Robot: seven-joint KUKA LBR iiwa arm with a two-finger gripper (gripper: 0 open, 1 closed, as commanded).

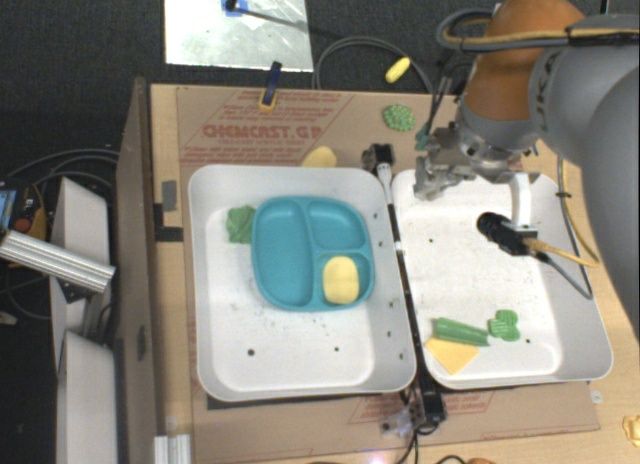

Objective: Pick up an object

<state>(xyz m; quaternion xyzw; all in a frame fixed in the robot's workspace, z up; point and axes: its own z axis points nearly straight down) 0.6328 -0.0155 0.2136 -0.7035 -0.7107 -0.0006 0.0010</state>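
My gripper (432, 180) hangs over the far left corner of the right bin (570, 292), close to its rim, with nothing visibly in it. At that bin's near end lie a green bean-like piece (460, 332), a small green leafy piece (505, 325) and a yellow wedge (452, 355). In the left bin (215, 342) stands a blue divided plate (295, 252) with a yellow rounded piece (341, 279) in its near right compartment. A green leafy piece (240, 223) lies by the plate's left edge.
Behind the bins, on the cardboard sheet (250, 132), lie a yellow piece (320, 158), a green knobbly piece (398, 116) and a blue and yellow tool (270, 87). A yellow capsule (397, 70) lies further back. The grey arm (590, 82) spans the right bin's far right side.
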